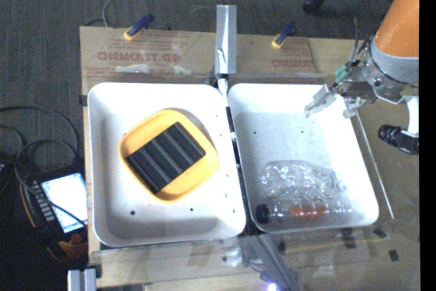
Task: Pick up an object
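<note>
- Over the far right corner of the right bin, the gripper hangs above the white floor, with the grey arm and its orange band reaching in from the right.
- Fingers: slim and pale, pointing left and slightly down; whether they stand wide or narrow cannot be told from this angle, and nothing shows between them.
- Right bin, near side: a clear plastic bottle with a dark cap and orange contents lies on its side along the front wall, well apart from the gripper.
- Just behind the bottle, touching it: a crumpled clear plastic wrapper.
- Left bin: a yellow tray with a black ribbed insert lies at a slant near the middle.
- Surface: brown board under both bins, with two blue-and-yellow clamps at the far edge.
</note>
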Motion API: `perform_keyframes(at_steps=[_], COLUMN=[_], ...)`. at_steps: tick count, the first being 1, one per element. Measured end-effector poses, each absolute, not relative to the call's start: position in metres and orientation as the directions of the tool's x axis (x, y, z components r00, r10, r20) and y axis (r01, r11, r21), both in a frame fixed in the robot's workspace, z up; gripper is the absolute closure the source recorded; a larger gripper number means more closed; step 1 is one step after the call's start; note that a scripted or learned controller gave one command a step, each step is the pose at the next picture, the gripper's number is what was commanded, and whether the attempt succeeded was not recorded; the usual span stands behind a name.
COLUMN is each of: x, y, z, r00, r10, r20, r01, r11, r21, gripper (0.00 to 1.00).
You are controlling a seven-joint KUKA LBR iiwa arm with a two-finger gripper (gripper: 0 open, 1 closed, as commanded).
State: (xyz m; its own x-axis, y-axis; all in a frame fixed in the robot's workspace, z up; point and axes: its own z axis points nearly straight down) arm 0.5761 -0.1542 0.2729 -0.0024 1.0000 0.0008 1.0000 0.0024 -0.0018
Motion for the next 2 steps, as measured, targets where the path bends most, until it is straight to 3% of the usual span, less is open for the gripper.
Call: perform_keyframes(at_steps=[1,2], x=[0.611,0.552], y=[-0.149,-0.220], z=[0.191,0.153], r00=[-0.020,-0.083], r10=[1.000,0.997], r20=[-0.001,-0.001], r01=[1.000,0.997], r11=[0.020,0.083], r21=[-0.003,-0.002], gripper=[0.00,0.00])
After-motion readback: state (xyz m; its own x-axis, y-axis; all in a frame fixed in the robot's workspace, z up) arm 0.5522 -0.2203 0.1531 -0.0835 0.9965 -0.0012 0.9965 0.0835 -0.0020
